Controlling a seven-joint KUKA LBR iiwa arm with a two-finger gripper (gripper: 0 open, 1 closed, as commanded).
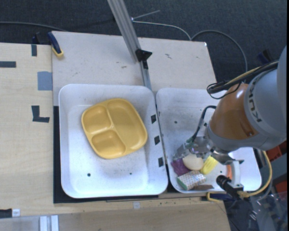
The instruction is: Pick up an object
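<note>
Grey arm [245,114] with orange band over right bin [183,105], tool [195,150] low at lower right beside cream ball [193,163], purple piece [178,166], yellow piece [209,165], patterned block [191,180], tool state can't tell, yellow divided tray [114,127] in left bin [72,143]

I see two white bins: left bin [72,129] speckled w/ dark flecks, right bin [183,105] same. Plate [114,127] is mustard yellow, plain. In the right bin: a cream egg [193,163], a purple item [178,167], a bright yellow piece [209,165], and a box [191,180] w/ white, green & red print. Arm [253,112] is grey w/ an orange band. Bench [19,129] is pale wood w/ grey & black tape marks. Floor [38,6] dark grey.
</note>
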